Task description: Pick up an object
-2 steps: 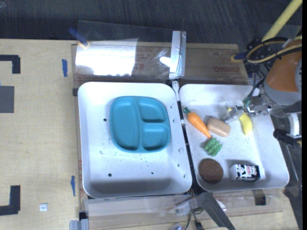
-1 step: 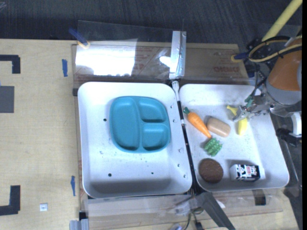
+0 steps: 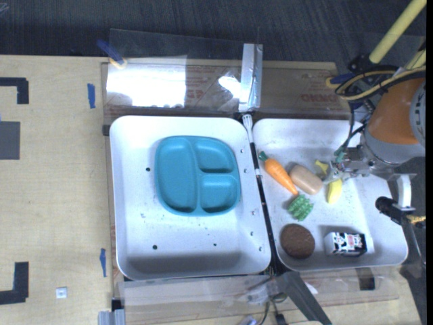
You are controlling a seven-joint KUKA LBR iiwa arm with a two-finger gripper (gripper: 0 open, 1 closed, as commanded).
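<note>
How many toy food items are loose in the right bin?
6: a carrot, beige piece, yellow piece, green piece, brown cookie and milk carton. The arm may hide more.

A blue tray, orange carrot, brown cookie, and black-and-white carton.

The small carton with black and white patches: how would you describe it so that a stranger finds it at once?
Look in the right white bin, at its near right corner. There lies the small black-and-white patched carton, just right of a round dark brown disc. It is the one boxy, printed item; its neighbours are plain-coloured toy foods.
</note>
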